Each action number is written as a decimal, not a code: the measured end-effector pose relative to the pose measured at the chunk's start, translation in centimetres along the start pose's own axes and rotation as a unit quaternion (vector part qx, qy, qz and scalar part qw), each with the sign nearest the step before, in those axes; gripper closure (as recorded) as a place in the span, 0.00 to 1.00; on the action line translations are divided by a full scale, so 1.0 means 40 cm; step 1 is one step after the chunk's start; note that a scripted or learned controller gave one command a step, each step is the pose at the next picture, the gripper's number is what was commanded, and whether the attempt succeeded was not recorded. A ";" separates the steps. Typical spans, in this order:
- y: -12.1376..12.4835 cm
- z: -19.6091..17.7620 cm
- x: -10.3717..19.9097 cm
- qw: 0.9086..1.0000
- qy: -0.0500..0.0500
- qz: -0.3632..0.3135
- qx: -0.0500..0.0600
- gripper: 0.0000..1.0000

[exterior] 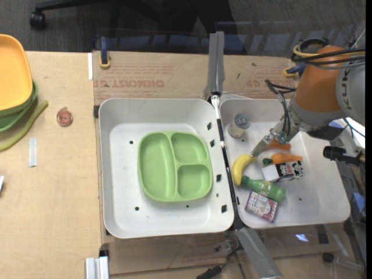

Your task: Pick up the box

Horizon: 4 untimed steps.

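Note:
A small pink box [260,206] lies flat near the front edge of the right bin [325,208]. A black-and-white carton [289,170] sits in the middle of that bin, just below an orange carrot [286,156]. My gripper [272,143] hangs over the bin's middle, above the carrot and the upper end of a yellow banana [240,166]. It is well behind the pink box and just up-left of the carton. Nothing shows held in it.
A green bottle [264,188] lies between the banana and the pink box. A small grey round item [240,122] sits at the right bin's back left. A green divided plate [175,166] rests in the left bin [116,173]. The right half of the right bin's floor is bare.

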<state>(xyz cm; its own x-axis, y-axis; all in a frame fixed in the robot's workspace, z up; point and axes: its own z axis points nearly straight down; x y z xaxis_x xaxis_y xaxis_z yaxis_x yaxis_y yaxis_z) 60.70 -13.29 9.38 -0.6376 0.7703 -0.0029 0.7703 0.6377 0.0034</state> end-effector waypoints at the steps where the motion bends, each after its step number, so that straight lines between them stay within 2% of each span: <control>1: -0.002 -0.024 -0.004 1.000 -0.001 0.003 -0.001 1.00; 2: 0.087 -0.211 0.040 1.000 0.000 -0.005 0.001 1.00; 3: 0.159 -0.244 0.123 0.982 0.000 0.190 0.002 1.00; 4: 0.200 -0.243 0.352 0.979 0.001 0.203 0.003 1.00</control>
<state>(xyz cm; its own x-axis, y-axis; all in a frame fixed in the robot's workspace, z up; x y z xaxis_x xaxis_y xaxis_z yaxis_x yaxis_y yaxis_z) 57.84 2.67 19.10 -0.2798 0.9601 -0.0006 0.9601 0.2798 -0.0020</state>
